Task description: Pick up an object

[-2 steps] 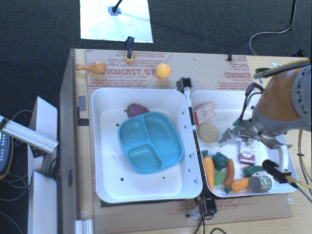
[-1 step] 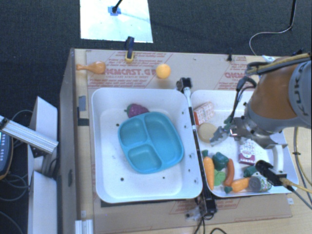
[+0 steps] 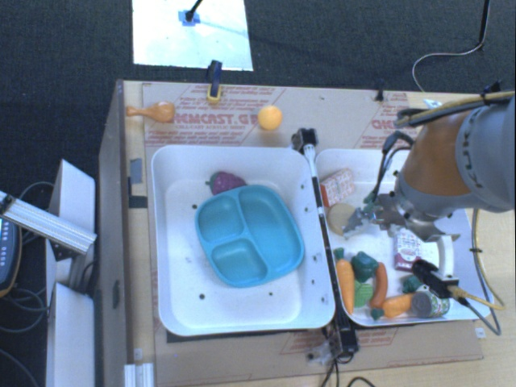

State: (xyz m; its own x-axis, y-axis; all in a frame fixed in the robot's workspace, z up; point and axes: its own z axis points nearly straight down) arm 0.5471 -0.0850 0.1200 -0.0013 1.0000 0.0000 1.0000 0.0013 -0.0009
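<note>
Underneath, bench (image 3: 242, 107) on dark carpet (image 3: 56, 47)

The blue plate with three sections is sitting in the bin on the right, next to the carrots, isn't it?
Not quite. The blue plate does have three sections, but it sits in the left bin, with a purple thing just behind it. The carrots are in the right bin, where the arm is reaching. The camera view shows this.
</note>
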